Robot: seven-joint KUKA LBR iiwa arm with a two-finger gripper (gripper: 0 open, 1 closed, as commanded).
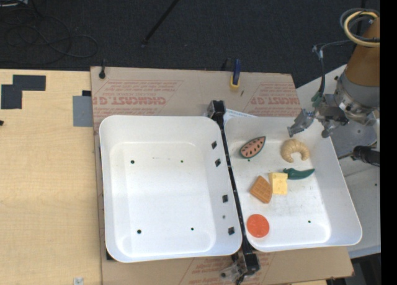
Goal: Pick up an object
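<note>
Gripper above the right bin's upper edge

The gripper (313, 126) was seen with fingers spread apart, nothing held, near the croissant (294, 150).

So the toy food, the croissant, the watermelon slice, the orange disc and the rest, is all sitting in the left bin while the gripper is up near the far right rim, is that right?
Not quite. The camera view shows the croissant, watermelon slice, orange disc and the other pieces in the right bin, not the left bin. The gripper is indeed up near the right bin's far rim.
</note>
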